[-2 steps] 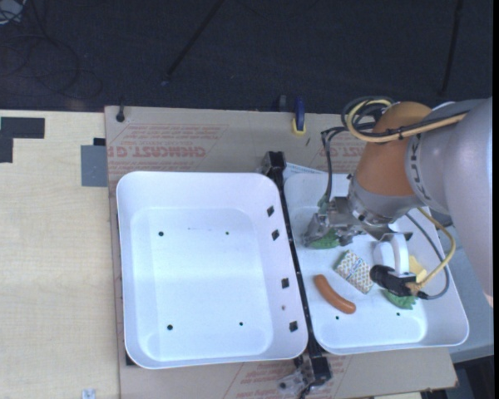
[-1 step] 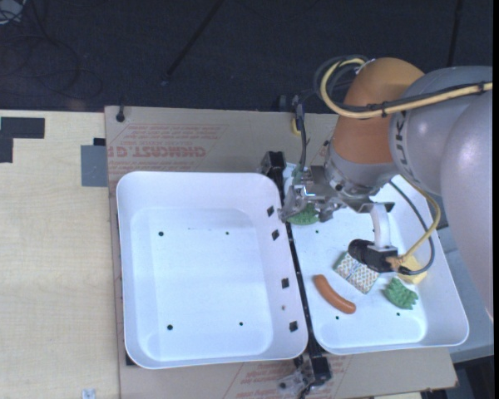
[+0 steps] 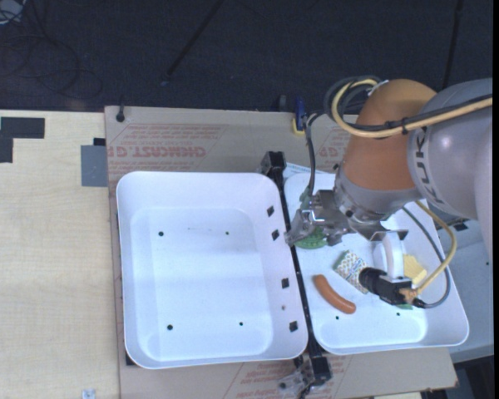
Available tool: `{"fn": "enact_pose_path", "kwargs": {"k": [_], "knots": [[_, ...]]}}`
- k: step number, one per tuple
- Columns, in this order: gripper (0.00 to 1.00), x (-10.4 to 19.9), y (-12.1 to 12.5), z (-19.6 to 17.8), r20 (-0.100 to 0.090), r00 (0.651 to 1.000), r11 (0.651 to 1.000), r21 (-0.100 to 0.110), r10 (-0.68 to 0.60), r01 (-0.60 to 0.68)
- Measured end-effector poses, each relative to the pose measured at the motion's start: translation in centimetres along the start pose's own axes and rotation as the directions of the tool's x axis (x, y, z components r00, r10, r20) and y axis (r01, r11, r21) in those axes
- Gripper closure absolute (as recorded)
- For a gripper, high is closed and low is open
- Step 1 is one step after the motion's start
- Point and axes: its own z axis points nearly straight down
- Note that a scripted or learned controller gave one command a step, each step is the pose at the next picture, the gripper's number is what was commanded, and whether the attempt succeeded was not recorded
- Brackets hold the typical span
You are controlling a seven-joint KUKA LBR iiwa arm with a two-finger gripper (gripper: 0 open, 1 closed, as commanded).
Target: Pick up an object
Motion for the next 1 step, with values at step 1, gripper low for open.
{"fn": "enact_pose_path", "kwargs": {"k": [1], "knots": [[1.0,10.06,2.84,-3.66,-0.003,1.0,1.0,-0.006,-0.011,0.011]]}}
